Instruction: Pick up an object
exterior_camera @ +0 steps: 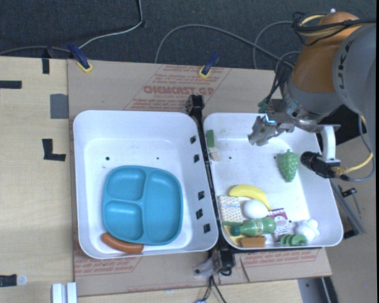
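Observation:
My gripper (263, 133) hangs over the back of the right bin (316, 188), just inside its far rim, with nothing seen between its fingers. A green bunch of grapes (288, 165) lies to its right and nearer the front. A yellow banana (248, 193), a white egg (254, 209) and a green bottle (252, 228) are piled at the bin's front with several small packets. The left bin (88, 169) holds a blue divided plate (143, 204) and an orange sausage (122, 244) by its front wall.
A black divider (202, 169) with clips runs between the two bins. Bare white floor lies in the right bin between my gripper and the pile. Cables trail over the cardboard behind the bins.

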